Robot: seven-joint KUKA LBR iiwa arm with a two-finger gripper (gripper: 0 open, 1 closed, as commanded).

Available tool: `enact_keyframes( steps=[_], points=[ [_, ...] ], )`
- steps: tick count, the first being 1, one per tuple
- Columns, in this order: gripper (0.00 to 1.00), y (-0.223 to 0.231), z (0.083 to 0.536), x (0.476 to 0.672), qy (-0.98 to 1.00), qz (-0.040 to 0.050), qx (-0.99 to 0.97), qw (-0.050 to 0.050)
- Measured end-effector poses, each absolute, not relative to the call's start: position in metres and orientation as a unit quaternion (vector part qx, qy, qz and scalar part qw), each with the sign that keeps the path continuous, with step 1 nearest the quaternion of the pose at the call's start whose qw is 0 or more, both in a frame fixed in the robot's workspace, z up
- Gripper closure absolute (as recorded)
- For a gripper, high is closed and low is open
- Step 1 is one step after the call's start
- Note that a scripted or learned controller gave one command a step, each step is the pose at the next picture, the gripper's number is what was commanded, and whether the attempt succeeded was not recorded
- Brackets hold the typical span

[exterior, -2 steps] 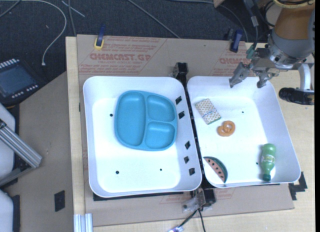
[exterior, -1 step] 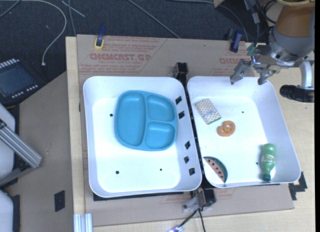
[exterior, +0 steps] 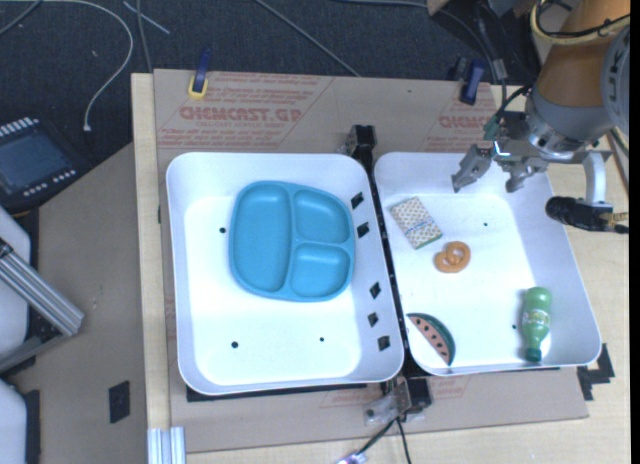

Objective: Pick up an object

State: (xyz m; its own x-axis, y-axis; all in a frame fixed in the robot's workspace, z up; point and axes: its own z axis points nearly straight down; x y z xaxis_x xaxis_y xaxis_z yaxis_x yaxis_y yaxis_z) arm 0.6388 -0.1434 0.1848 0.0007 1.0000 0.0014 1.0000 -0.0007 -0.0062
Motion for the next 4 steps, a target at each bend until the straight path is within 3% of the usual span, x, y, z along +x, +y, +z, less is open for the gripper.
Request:
enact_keyframes(
  steps=[2,3,4],
  points=[
    [0.00,-0.138,0.088,0.633,-0.707,-0.0021,-0.707,-0.001],
    [1.00,-0.138,0.102,0.635,-0.707,-0.0040,-0.707,-0.005],
    [1.00,-0.136,0.167,0.634,-0.707,-0.0019,-0.707,-0.003]
  ],
)
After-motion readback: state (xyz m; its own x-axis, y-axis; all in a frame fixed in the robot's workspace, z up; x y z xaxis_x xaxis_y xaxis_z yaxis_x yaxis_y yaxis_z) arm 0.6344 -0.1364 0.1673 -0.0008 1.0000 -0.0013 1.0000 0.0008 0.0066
